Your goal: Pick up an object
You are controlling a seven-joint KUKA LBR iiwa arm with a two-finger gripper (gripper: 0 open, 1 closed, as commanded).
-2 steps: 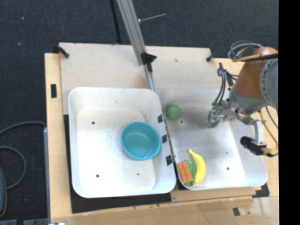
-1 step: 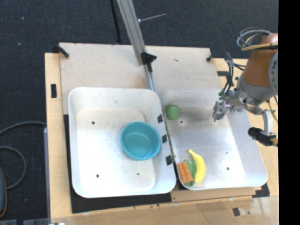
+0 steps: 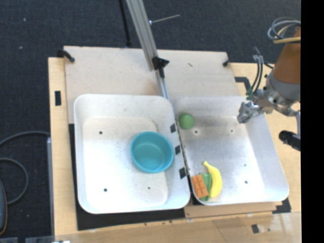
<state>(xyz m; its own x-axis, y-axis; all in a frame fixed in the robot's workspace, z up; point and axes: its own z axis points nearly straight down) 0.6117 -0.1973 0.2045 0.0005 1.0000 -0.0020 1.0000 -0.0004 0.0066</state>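
A blue bowl (image 3: pixel 152 152) sits in the left bin (image 3: pixel 96 110), near its right side. In the right bin (image 3: pixel 263 151) a green ball (image 3: pixel 186 120) lies at the far left corner. A yellow banana (image 3: pixel 214 177), an orange block (image 3: pixel 200 186) and a green piece (image 3: pixel 207 180) are bunched at the near left corner. My gripper (image 3: pixel 245 113) hangs over the far right edge of the right bin, well away from every object, with nothing seen between its fingers.
A slanted metal pole (image 3: pixel 147 37) rises from the back of the bench between the two bins. Black clips (image 3: pixel 177 150) line the seam between the bins. Cables (image 3: pixel 258 75) trail beside the arm at the right.
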